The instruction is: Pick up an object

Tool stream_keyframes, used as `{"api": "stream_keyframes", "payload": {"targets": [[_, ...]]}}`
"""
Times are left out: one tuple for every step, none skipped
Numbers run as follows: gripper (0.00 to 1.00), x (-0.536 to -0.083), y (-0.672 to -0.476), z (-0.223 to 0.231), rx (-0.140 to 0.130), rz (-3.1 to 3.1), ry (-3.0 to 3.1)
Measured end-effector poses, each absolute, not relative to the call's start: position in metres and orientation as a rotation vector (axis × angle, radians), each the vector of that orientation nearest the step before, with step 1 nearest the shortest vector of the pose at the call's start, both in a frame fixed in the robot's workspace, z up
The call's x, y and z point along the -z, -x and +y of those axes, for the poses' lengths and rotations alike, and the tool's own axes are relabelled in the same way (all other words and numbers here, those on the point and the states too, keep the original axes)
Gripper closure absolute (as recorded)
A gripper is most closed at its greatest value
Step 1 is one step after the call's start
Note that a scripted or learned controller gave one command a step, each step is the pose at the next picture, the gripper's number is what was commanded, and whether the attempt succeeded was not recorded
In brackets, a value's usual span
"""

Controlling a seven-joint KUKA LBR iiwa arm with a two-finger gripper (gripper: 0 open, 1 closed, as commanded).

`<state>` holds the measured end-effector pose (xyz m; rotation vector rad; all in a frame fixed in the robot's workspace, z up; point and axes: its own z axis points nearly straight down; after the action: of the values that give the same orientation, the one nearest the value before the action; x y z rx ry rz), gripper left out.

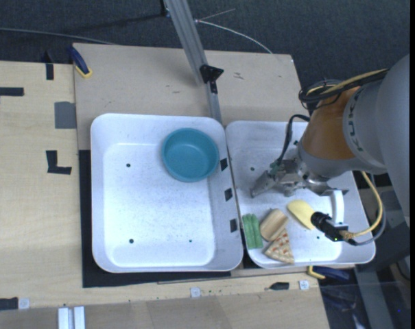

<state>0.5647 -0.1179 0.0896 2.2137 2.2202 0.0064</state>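
Camera view from above the bench: the jaws sit low over the speckled floor of the right bin (256,149), about midway along it and a little toward the divider between the two bins. The slant of the view hides their tips, so I cannot tell whether they are open or closed, and nothing can be seen held between them. Behind them the grey wrist rises into the orange band, and the arm (334,134) bends back and up toward the right edge of the view, its broad grey link looming over the bin's far right corner. The loose things in this bin lie in a cluster on the side of the jaws nearer the camera. A yellow banana-shaped piece (300,212) is just beside the wrist. A tan bread-like piece (274,223) lies close to the left of the yellow one. A pizza slice (280,247) lies touching or nearly touching the tan piece near the bin's front rim. A green strip (250,229) lies lengthwise against the divider wall. None of them appears to touch the jaws. Well apart, in the left bin (101,197), a blue bowl (190,154) stands upright near the back right corner. Both bins rest on the pale tabletop (29,184), and a slanted metal pole (185,29) comes down to the back of the divider.
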Motion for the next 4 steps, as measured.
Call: {"api": "stream_keyframes", "payload": {"targets": [[1.00,-0.101,-0.564,-0.119,-0.002,2.219,-2.214],[1.00,-0.143,-0.562,-0.122,-0.001,2.222,-2.220],[1.00,-0.186,-0.563,-0.117,-0.003,2.222,-2.218],[1.00,-0.221,-0.564,-0.117,-0.002,2.222,-2.218]]}}
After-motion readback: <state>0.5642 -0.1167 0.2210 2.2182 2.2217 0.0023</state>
